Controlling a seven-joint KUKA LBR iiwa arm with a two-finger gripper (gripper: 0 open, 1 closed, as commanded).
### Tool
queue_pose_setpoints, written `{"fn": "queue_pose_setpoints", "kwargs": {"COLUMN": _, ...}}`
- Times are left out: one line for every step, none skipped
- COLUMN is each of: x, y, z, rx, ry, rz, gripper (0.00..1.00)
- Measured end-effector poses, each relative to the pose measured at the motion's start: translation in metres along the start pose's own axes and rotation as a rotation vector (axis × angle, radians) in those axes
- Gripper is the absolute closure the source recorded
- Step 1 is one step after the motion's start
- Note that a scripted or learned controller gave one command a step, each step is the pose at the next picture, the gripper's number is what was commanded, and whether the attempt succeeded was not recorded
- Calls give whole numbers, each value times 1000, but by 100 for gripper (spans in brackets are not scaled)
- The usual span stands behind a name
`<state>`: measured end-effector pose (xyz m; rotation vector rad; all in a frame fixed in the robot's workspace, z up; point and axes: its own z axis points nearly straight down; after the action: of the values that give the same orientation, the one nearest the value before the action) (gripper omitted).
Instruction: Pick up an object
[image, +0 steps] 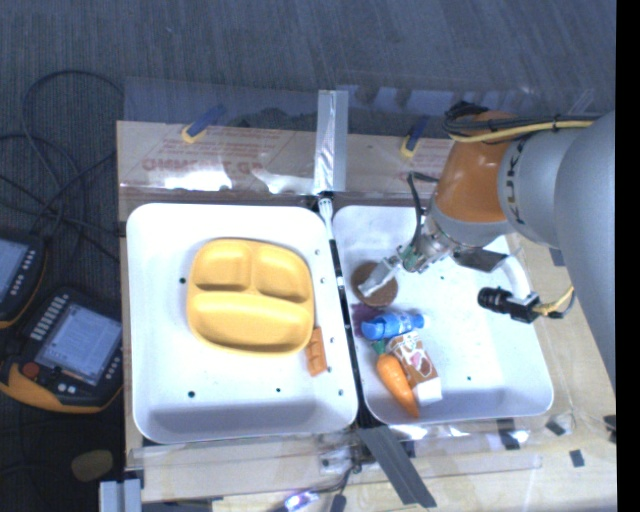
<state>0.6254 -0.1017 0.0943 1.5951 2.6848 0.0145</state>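
Looming biggest on my feed is the grey arm (575, 200) itself, coming in from the upper right of the frame, with its orange band (470, 190) sitting just above the wrist. From there it slants down-left into the right bin (500, 350), and the gripper (385, 272) ends up right at a small brown round thing (374, 283) in the bin's upper left part. It looks like it's touching or right over it, but I honestly can't tell whether the pincer is apart, together or clamped on anything; the tip is too small and blurry from this angle.

Rest of the right bin: just below the brown piece lies a blue bottle (392, 325) on its side, then a little brown-and-white carton (415, 365) under that, and an orange carrot (397, 385) angled along the carton's left side near the bin's lower left. They're all bunched together by the divider between the bins.

Over in the left bin (160, 380) I've got a yellow divided tray (250, 295) sitting about in the middle, with a small orange piece (316, 352) just beside its lower right corner, close to the bin's right wall.

Off at the left edge of the frame sits a teach pendant (65, 350) with its cables on the dark floor.
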Motion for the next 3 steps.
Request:
{"fn": "queue_pose_setpoints", "kwargs": {"x": 0, "y": 0, "z": 0, "rx": 0, "ry": 0, "rz": 0, "gripper": 0}}
{"fn": "queue_pose_setpoints", "kwargs": {"x": 8, "y": -20, "z": 0, "rx": -2, "ry": 2, "rz": 126, "gripper": 0}}
{"fn": "queue_pose_setpoints", "kwargs": {"x": -16, "y": -49, "z": 0, "rx": 2, "ry": 0, "rz": 27, "gripper": 0}}
